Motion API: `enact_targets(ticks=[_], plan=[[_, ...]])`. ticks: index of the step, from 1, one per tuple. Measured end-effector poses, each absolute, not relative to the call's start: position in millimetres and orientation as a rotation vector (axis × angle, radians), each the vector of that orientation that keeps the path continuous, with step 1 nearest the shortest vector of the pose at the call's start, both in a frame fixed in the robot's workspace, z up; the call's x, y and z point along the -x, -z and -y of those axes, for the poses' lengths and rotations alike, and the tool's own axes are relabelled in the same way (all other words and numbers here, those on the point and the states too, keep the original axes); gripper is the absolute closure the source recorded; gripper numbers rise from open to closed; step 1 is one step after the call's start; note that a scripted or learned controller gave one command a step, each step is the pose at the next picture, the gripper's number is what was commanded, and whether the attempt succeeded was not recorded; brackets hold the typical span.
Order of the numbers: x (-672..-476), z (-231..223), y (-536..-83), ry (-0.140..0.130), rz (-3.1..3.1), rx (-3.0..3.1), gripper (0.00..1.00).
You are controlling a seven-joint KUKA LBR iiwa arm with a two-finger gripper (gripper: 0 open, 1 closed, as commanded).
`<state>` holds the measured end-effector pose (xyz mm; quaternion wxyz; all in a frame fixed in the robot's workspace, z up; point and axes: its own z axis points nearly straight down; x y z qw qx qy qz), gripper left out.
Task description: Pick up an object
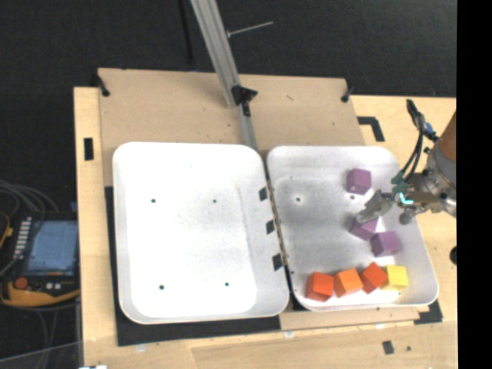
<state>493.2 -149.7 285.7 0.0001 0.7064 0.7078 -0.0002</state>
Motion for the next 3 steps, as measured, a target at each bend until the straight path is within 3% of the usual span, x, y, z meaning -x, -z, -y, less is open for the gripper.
enact_targets(ticks=[1, 3], plan=[[-493.7, 150, -288, -0.002, -2.219, -2.219, 0.0], [-502.7, 150, -200, 0.004, -2.222, -2.224, 0.0]])
